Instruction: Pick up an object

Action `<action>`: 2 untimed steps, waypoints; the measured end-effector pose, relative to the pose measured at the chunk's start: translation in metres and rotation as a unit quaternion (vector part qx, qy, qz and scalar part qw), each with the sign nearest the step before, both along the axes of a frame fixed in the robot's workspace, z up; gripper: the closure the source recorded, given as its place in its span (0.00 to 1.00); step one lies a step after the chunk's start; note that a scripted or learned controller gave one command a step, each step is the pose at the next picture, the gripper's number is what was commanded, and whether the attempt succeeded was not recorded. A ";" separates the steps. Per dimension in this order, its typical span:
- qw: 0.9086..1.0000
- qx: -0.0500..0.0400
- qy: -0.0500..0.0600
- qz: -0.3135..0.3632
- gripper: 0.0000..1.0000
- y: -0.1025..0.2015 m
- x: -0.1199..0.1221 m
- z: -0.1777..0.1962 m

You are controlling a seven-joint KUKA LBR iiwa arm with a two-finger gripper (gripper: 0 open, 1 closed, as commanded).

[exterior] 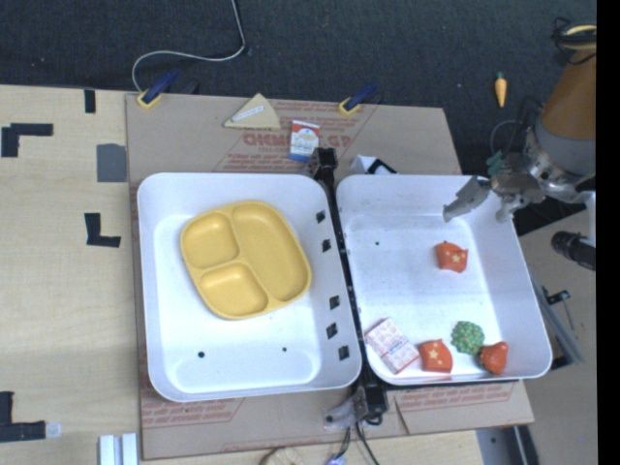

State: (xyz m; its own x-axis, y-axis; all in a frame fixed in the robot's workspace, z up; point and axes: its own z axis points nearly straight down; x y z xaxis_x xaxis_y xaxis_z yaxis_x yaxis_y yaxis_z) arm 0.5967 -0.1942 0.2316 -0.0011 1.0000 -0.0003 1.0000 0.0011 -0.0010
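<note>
Grey gripper (481, 200), fingers spread and holding nothing, poised above right bin (504, 289), likely lining up on red toy (451, 256).

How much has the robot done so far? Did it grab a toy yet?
Not yet. Nothing looks picked up: the tool hangs over the right bin's far edge with nothing between its fingers. The red toy nearest it lies untouched, and so do the green one and the others. The whole grab is left.
</note>
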 end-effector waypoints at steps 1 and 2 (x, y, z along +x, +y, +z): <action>1.000 -0.001 -0.002 0.000 0.00 -0.030 0.000 -0.144; 1.000 -0.003 -0.004 0.000 1.00 -0.031 0.001 -0.134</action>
State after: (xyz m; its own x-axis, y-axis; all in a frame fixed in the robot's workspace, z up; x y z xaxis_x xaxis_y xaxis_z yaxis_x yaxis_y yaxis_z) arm 0.5974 -0.2251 0.0972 -0.0009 1.0000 -0.0066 1.0000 0.0009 0.0062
